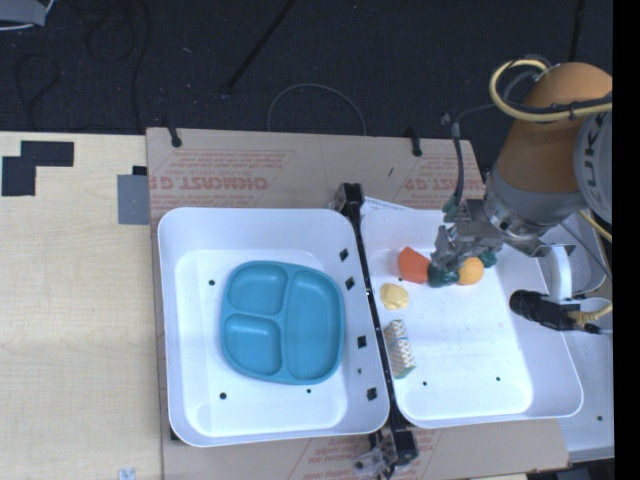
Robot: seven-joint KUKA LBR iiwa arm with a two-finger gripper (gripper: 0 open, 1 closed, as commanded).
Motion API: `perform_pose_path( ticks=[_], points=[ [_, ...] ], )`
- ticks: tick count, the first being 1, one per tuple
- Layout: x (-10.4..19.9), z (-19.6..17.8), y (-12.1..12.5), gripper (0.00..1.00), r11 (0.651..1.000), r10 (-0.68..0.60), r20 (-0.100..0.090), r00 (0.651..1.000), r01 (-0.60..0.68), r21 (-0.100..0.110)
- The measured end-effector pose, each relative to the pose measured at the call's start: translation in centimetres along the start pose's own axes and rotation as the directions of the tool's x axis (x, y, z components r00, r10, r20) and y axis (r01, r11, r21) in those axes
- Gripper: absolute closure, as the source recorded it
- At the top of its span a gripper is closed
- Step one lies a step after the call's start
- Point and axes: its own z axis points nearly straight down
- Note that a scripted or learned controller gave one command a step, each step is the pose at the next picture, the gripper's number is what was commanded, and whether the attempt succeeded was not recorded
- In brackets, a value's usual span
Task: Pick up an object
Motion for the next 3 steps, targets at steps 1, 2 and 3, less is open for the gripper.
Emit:
perform_pose_path(
  ticks=[1,2,3],
  points=[
    [4.5,-0.5,1.4,1.0,1.0,0.0,0.0,1.0,0.0,-0.001],
    [9.2,0.4,1.5,1.0,1.0,0.001,0.001,1.0,-0.001,0.003],
    [14.5,-0.3,3.1,1.0,1.0,-0.001,0.0,1.0,0.001,-0.001]
  ],
)
